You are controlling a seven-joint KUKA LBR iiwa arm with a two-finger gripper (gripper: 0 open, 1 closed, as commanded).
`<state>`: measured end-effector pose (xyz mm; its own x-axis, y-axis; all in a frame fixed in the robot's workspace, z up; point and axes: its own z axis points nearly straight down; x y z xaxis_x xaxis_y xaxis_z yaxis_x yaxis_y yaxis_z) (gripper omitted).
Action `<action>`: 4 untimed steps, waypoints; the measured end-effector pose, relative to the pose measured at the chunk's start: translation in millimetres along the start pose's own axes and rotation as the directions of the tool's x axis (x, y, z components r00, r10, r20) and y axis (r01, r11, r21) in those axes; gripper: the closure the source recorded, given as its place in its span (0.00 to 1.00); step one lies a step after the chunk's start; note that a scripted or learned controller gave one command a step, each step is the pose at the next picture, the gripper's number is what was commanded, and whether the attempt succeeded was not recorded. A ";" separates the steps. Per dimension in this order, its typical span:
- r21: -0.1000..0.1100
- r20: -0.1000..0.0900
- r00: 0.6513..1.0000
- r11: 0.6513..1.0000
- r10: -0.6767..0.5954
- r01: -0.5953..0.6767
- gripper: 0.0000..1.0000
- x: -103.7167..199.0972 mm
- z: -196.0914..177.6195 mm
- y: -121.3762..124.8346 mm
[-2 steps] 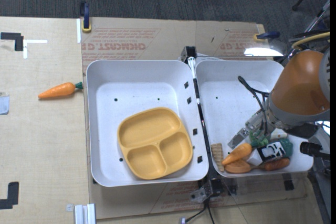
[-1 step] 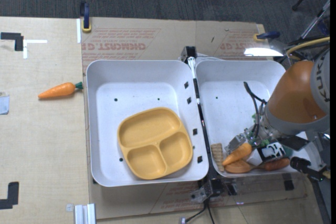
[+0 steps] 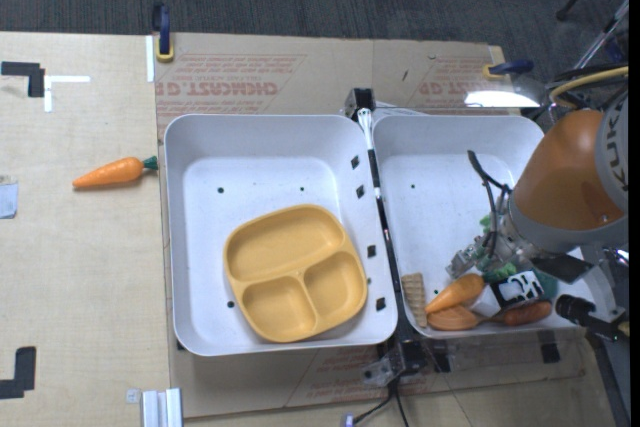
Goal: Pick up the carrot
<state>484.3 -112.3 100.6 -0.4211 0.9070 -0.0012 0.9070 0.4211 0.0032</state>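
Camera view: grey arm with orange band (image 3: 572, 177) enters from right, bent down over right shallow white bin (image 3: 440, 155), wrist low near its front edge. Two-finger metal gripper (image 3: 478, 257) points down-left; finger spread cannot be judged. Orange tapered carrot (image 3: 457, 294) lies in right bin's front area, just below gripper tip, seemingly touching; whether gripped is unclear. Beside it: reddish-brown flat piece (image 3: 455, 319), red sausage-like item (image 3: 524, 313), black-and-white block (image 3: 518, 289). Second orange carrot with green stem (image 3: 112, 173) lies on bench, left of left white bin (image 3: 190, 215), well apart from gripper. Yellow three-compartment plastic plate (image 3: 293, 271) sits in left bin.

The bench (image 3: 80, 265) bears two white bins (image 3: 190, 245) and, seemingly, a carrot (image 3: 112, 173).
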 end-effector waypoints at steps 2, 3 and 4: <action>0.003 0.003 0.860 0.860 0.510 -0.510 0.00 24.1 -90.6 5.9; -0.001 0.001 0.779 0.779 0.627 -0.627 0.00 16.5 8.7 2.5; -0.001 0.002 0.781 0.781 0.624 -0.624 1.00 15.2 0.3 3.1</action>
<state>480.7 -97.2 100.3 0.2370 0.9715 -0.0007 0.9715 -0.2370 0.0040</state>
